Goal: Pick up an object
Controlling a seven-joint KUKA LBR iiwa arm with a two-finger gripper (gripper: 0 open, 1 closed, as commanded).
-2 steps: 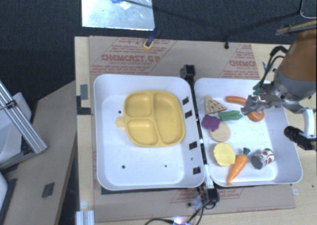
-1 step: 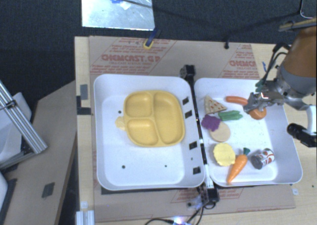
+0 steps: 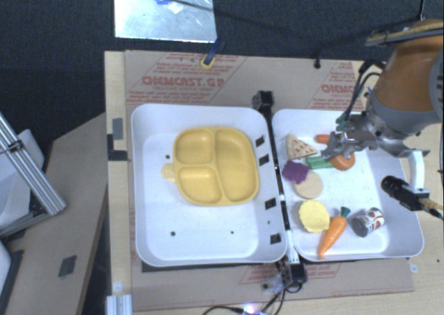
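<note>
On the surface (image 3: 83,168) sit two shallow white bins: the left bin (image 3: 149,237) carries a yellow divided plate (image 3: 211,166) near its centre, and the right bin (image 3: 409,241) holds a scatter of toy food. The grey arm with its orange band (image 3: 413,74) reaches in from three o'clock, and its jaws (image 3: 338,146) hang low over the upper part of the right bin, at about eleven o'clock from that bin's centre; whether they are spread or pressed together cannot be told, since the metal parts blur together there. Just beside them lie a green piece (image 3: 320,162) and an orange round piece (image 3: 344,162), both touching or nearly touching the jaw tips. A pizza slice (image 3: 300,147) lies at nine o'clock from the jaws, with a purple piece (image 3: 295,171) and a tan disc (image 3: 309,186) below it. Towards six o'clock lie a yellow piece (image 3: 313,216), a carrot (image 3: 331,233) and a small can (image 3: 367,222).
</note>
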